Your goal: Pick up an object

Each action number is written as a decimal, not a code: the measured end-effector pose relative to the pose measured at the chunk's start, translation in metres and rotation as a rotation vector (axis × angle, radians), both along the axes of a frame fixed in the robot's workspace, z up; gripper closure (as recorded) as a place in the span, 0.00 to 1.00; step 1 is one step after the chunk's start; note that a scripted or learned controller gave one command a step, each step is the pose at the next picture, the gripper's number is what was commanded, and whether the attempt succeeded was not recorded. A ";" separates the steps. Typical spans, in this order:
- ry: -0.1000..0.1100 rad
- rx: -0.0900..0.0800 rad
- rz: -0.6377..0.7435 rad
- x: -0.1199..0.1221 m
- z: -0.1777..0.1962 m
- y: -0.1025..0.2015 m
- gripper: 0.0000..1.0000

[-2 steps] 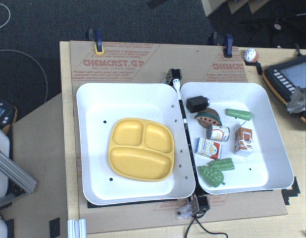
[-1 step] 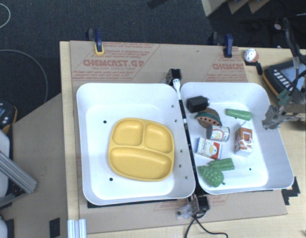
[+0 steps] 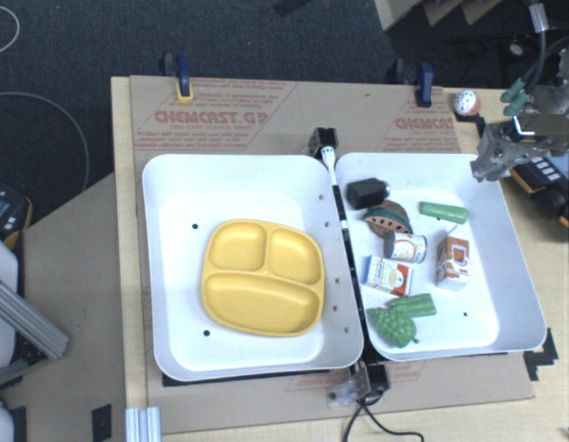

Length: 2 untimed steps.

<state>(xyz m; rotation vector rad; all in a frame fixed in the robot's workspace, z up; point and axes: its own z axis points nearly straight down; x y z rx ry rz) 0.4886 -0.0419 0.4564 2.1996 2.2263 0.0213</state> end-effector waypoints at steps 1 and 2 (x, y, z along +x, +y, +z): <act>0.027 -0.001 -0.015 -0.010 -0.090 -0.017 1.00; 0.007 0.000 -0.005 -0.009 -0.008 0.046 1.00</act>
